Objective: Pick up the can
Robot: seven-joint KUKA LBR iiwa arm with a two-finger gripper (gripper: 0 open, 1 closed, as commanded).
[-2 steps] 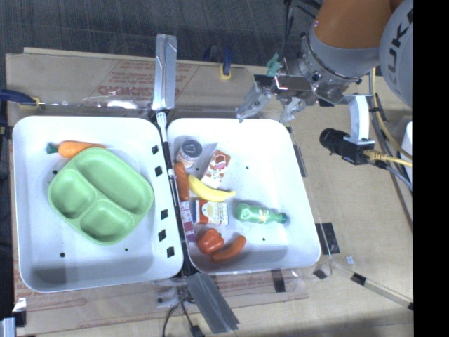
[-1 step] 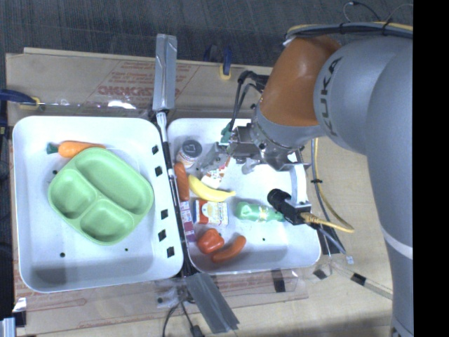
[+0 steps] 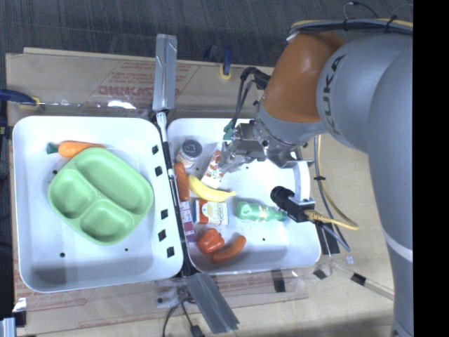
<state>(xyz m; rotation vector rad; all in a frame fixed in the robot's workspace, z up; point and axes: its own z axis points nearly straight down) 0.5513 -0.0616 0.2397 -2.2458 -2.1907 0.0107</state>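
Note:
The can [image 3: 191,148], seen end-on with a silvery top, stands in the far left corner of the right bin [image 3: 303,253]. My gripper [image 3: 232,151] hangs over the far middle of that bin, a short way to the right of the can and apart from it. Just below the gripper lies a small red and white packet [image 3: 215,165]. The grey arm with its orange band [image 3: 302,76] covers the bin's far right part.
Crowding the right bin are a banana [image 3: 209,190], a green bottle [image 3: 258,211], a juice pouch [image 3: 213,213], a red fruit [image 3: 208,241], a sausage [image 3: 231,247] and an orange stick [image 3: 182,180]. The left bin [image 3: 28,258] holds a green divided plate [image 3: 102,195] and a carrot [image 3: 76,147].

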